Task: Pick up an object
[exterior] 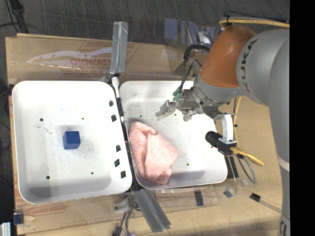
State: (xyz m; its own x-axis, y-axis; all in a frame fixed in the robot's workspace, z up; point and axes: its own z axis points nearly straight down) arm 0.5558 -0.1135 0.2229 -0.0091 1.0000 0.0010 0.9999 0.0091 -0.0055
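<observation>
Broadly, the flat brown cardboard-covered bench carries the most surface, with faint red printing under a glossy film along its far edge. On it sit two shallow bins with rounded corners and smooth, hard walls: the left white bin and the right white bin, touching along a dark seam set with small black clips. The bulky grey arm with its glossy orange band comes in over the right bin's far right corner, its upper part cut off by the frame edge and its body hiding that corner of the bin. A soft, crumpled pink cloth lies bunched in the near left part of the right bin, against the dividing wall. The metal two-finger gripper hangs above the bin floor, well above and apart from the cloth; its fingers are small and blurred, so how far they are spread cannot be told, and nothing shows between them. A small blue cube, matte and sharp-edged, rests alone in the left bin.
</observation>
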